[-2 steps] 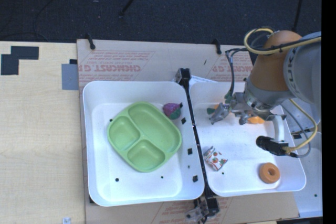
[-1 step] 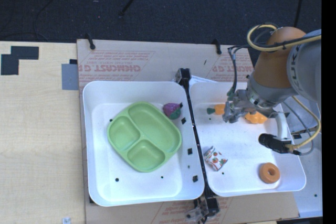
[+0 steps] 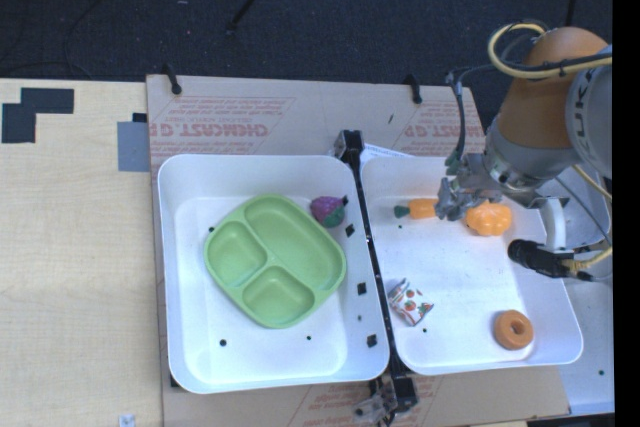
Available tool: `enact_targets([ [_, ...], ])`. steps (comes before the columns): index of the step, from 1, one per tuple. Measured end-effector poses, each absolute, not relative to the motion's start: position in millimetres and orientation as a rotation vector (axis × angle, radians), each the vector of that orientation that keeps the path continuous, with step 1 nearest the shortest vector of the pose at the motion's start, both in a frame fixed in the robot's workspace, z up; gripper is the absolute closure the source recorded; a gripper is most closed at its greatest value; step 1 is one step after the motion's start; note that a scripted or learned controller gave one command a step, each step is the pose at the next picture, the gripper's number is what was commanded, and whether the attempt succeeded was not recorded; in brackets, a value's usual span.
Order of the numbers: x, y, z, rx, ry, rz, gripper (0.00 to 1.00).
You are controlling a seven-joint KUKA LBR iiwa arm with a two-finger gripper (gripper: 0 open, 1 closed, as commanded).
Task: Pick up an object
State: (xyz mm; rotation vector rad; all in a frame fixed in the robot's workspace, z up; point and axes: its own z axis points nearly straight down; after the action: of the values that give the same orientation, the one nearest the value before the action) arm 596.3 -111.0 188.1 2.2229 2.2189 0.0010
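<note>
Camera view looks down at a slant on a counter (image 3: 70, 265) carrying two shallow white bins side by side, and the right bin (image 3: 470, 360) serves as the landmark. Nearest the viewer, in that bin's near right corner, lies a brown doughnut (image 3: 514, 329). Left of the doughnut, close to the bin's left wall, lies a small crumpled packet (image 3: 409, 302) printed in red and white. Beyond the left wall sits the left bin (image 3: 190, 355), holding a green divided plate (image 3: 275, 259) with three compartments. A small purple toy (image 3: 326, 208) rests just past the plate, near the wall between the bins. Farther back in the right bin, a small carrot (image 3: 418, 209) lies beside the pincer (image 3: 452, 203), which is lowered into the bin's far half. An orange lump (image 3: 488, 218) sits just right of the pincer. Whether its fingers are spread or pressed together cannot be told. The grey arm (image 3: 545, 115) rises from it toward the bin's far right.
</note>
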Motion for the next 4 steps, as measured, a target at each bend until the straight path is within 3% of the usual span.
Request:
enact_targets([
  [1,596.1,-112,201,2.225,2.219,-0.001,1.00],
  [3,607.8,-3,210,2.218,2.227,-0.001,1.00],
  [4,622.8,56,217,2.218,2.229,0.001,1.00],
])
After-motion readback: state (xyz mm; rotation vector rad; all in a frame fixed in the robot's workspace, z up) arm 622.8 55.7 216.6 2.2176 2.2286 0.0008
